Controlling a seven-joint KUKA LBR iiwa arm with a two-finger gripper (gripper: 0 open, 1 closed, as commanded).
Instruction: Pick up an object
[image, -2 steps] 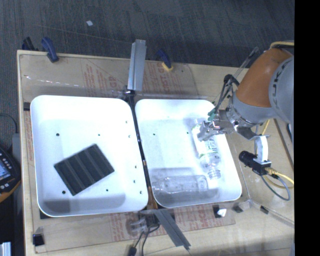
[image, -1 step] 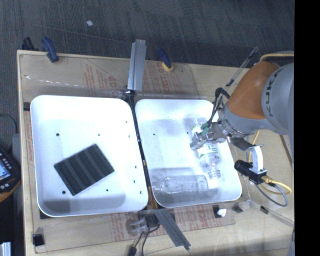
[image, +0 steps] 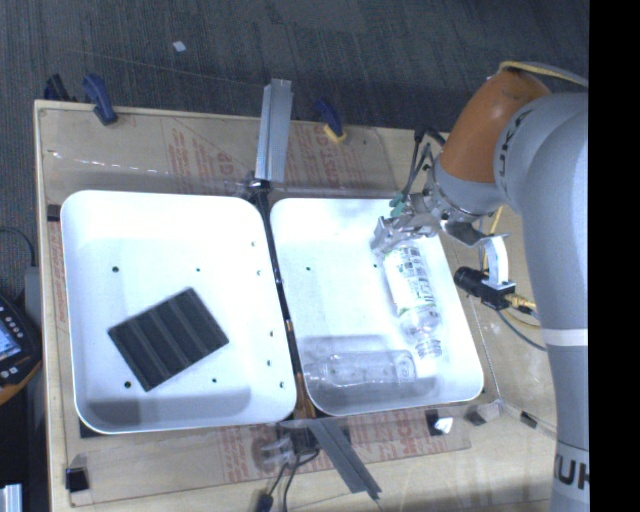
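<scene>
Whether the gripper (image: 398, 232) was clenched or released could not be told; it hung at the top end of a bottle (image: 413, 290) lying along the right bin's (image: 330, 215) right side. A second bottle (image: 358, 366) lay across the near wall. The left bin (image: 90, 215) held a dark ribbed pad (image: 167, 337). The bottle (clear, round) might roll or slip from a grasp near its end.

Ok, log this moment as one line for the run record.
arm: over right bin | gripper: at top end of plastic bottle | second clear bottle: near front wall | left bin: black ridged pad
</scene>
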